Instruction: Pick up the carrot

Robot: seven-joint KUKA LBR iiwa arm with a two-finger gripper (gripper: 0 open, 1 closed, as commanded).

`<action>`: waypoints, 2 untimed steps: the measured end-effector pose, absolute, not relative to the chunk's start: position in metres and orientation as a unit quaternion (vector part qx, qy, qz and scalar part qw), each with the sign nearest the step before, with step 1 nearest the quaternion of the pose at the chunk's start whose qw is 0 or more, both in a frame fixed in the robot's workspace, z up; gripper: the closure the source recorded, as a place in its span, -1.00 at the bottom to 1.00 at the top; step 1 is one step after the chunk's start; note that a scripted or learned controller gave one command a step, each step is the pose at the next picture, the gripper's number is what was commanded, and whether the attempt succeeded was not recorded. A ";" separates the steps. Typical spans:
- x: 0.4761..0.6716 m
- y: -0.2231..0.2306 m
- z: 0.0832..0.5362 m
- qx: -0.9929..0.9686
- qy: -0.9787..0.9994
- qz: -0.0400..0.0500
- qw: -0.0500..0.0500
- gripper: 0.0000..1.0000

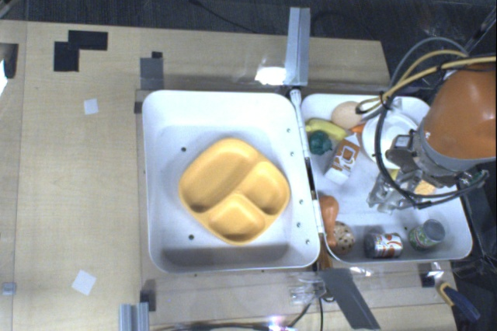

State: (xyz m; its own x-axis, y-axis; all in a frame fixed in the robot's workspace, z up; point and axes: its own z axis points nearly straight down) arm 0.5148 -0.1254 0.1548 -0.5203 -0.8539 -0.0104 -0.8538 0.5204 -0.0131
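The carrot (329,207) is a short orange piece lying against the left wall of the right bin (353,201), just above a speckled brown ball (340,237). My gripper (386,196) hangs over the middle of the right bin, to the right of the carrot and apart from it. Nothing shows between the gripper and the carrot but bare bin floor. The orange band of the arm (464,116) covers the bin's right side.
The right bin also holds a banana (325,127), a green item (318,141), a pale round fruit (346,114), a small carton (344,159), a white dish (397,127), a can (384,245) and a grey-green tin (427,233). A yellow divided plate (234,188) lies in the left bin (163,166).
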 end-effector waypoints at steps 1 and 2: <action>0.493 -0.147 0.091 -0.571 0.821 -0.005 0.008 1.00; 0.490 -0.105 0.129 -0.580 0.815 -0.003 0.005 1.00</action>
State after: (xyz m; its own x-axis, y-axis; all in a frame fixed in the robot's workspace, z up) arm 0.4901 -0.1054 0.1293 -0.3271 -0.9450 -0.0053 -0.9449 0.3271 -0.0100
